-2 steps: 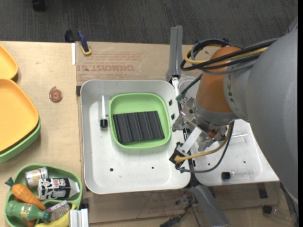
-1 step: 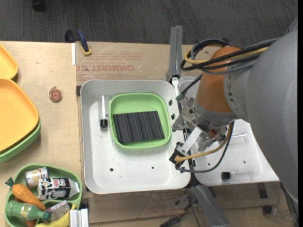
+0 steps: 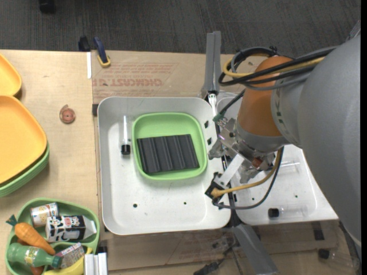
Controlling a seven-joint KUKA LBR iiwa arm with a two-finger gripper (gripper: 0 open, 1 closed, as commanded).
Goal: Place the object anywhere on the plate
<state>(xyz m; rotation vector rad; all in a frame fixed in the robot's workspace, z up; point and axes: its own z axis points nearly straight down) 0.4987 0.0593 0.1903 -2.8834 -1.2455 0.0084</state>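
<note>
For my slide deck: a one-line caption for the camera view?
KUKA arm beside the left bin, where a dark grey ridged block lies on the green plate.

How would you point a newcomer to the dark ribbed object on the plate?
Find the left white bin. A square green plate sits in it, and the dark ribbed object lies flat on that plate. Unlike the slim white marker beside the plate, it is wide, rectangular and grooved.

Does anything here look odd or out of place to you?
Not much. A dark ribbed slab already lies flat on the green plate in the left bin, slightly skewed. A marker lies loose beside the plate. The arm hangs over the seam between the bins, covering its hand.
</note>
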